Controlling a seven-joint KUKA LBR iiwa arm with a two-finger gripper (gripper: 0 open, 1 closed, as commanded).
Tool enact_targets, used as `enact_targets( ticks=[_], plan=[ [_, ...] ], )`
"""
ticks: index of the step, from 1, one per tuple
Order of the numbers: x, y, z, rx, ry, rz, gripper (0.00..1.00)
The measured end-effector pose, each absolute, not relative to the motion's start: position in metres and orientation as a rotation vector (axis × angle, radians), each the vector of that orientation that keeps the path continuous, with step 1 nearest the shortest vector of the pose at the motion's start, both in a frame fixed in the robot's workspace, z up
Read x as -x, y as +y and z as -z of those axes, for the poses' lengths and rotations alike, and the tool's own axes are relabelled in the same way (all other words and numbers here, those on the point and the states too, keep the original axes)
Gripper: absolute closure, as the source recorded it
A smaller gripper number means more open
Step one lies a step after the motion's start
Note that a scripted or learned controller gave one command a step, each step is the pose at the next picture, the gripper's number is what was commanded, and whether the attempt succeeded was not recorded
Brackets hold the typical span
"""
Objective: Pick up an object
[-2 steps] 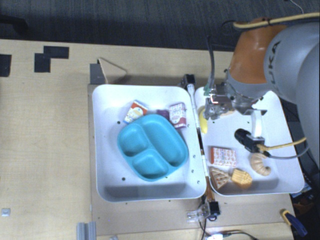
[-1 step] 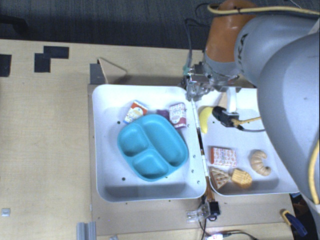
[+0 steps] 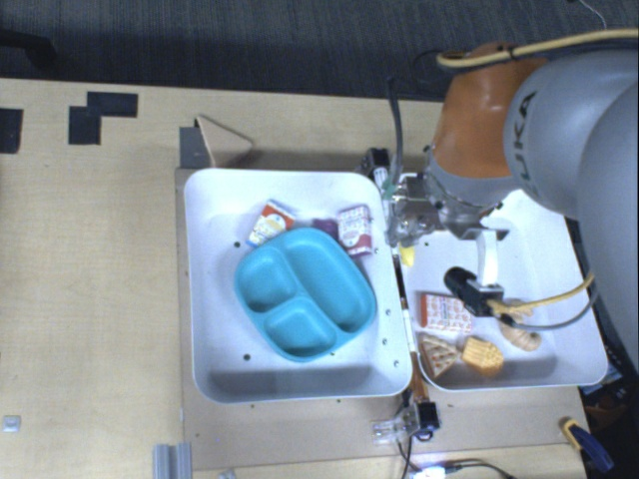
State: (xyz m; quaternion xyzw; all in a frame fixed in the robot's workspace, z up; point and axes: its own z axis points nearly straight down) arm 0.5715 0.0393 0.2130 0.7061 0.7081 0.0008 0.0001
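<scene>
**Q:** Fig. 1. What does the left bin [image 3: 215, 367] hold?

**A:** A blue plate [image 3: 305, 292] with three compartments lies across its centre. An orange packet [image 3: 270, 222] sits at the plate's 11 o'clock, touching its rim. A purple packet [image 3: 355, 228] sits at the plate's 1 o'clock, close to the wall shared by the two bins.

**Q:** And the right bin [image 3: 559, 257]?

**A:** Its things are gathered from the centre toward 7 o'clock. A red packet [image 3: 445, 312] lies flat. A wafer [image 3: 436, 354] is at the packet's 6 o'clock, and a cracker [image 3: 482, 354] is just beside the wafer, at its 3 o'clock. A beige roll [image 3: 519, 335] is at the cracker's 2 o'clock.

**Q:** Where is the tool?

**A:** The arm [image 3: 559, 118] enters from 3 o'clock. The gripper [image 3: 407, 220] hangs over the shared wall, at the right bin's 10 o'clock corner.

**Q:** Which thing is nearest to it?

**A:** The purple packet, just beside the gripper at its 9 o'clock. Whether they touch cannot be told.

**Q:** Is the gripper released, clenched or grasping?

**A:** That cannot be told from this view, because the wrist hides its working end.
</scene>
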Motion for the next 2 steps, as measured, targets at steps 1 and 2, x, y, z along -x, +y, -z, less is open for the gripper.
enact_targets(
  ticks=[1, 2],
  plan=[
    [-0.6308, 0.0952, -0.1845, -2.214, 2.228, -0.004, 1.0],
    [-0.631, 0.0946, -0.1849, -2.213, 2.227, -0.004, 0.0]
  ],
)
